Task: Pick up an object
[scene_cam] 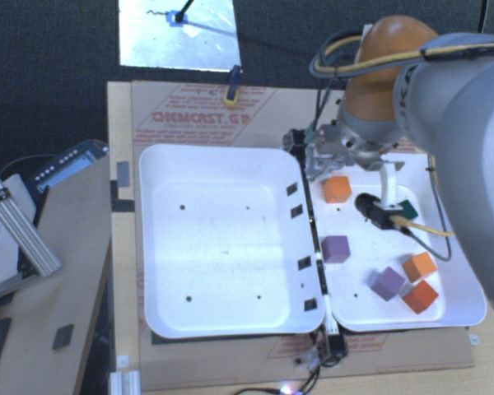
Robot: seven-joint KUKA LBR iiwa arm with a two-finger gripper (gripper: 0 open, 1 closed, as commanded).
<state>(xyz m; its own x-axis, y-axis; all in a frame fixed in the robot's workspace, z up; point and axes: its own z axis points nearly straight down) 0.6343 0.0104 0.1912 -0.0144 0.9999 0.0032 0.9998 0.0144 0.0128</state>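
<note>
White plastic forms both shallow bins on the bench: the left bin (pixel 222 245) and the right bin (pixel 457 307) sit side by side, joined along a seam fitted with small black clips, on a cardboard sheet (pixel 202 115) printed in red lettering. Six small blocks lie in the right bin. An orange cube (pixel 337 189) sits near the bin's upper left, just below the arm's wrist. A purple cube (pixel 335 248) rests close to the seam, about midway down. Toward the lower right, a second purple cube (pixel 388 283) lies just beside a lighter orange cube (pixel 419 266) and a red-orange cube (pixel 421 296), the three clustered closely; whether they touch cannot be confirmed. A dark green block (pixel 407 210) shows partly behind a white post and black fitting on the arm. The grey arm (pixel 457 113) enters from the right, its orange band above the wrist, and the gripper (pixel 323 161) hangs over the upper left corner of the right bin, near the first orange cube. Its state cannot be told from this angle, and no block is seen in its grasp. A yellow clip (pixel 230 99) sits at the top edge of the cardboard.
</note>
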